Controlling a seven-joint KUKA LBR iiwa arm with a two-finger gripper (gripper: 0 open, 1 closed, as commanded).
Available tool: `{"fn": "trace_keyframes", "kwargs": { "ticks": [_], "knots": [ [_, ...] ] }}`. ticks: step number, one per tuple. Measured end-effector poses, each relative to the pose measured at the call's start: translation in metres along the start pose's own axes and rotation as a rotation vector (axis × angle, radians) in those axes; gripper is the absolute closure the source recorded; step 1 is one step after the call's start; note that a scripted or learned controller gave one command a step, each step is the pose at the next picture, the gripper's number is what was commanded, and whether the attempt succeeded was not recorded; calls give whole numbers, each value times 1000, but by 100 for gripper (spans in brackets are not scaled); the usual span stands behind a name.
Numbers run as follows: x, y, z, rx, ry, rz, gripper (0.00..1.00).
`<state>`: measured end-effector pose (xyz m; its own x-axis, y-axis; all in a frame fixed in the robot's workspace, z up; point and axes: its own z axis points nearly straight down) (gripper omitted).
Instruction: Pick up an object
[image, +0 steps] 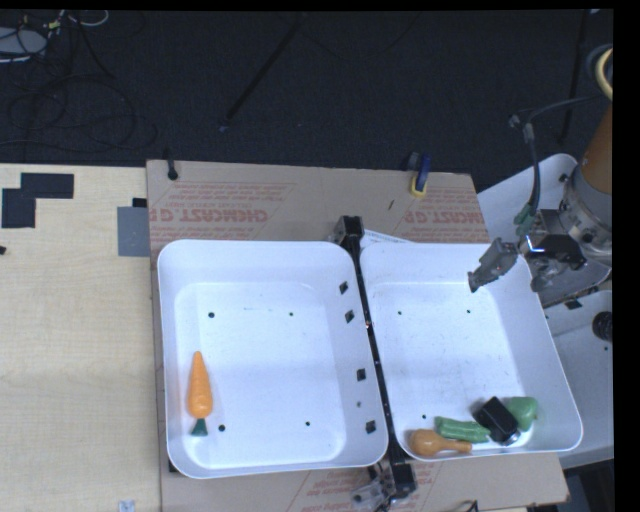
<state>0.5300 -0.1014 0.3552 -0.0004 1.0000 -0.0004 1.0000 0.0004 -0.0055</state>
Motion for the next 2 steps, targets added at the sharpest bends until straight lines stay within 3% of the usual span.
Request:
{"fn": "trace_keyframes", "kwargs": {
  "ticks": [1,2],
  "knots": [
    [23,-8,182,15,4,0,0],
    [-120,49,162,-9,-8,9,0]
  ]
}}
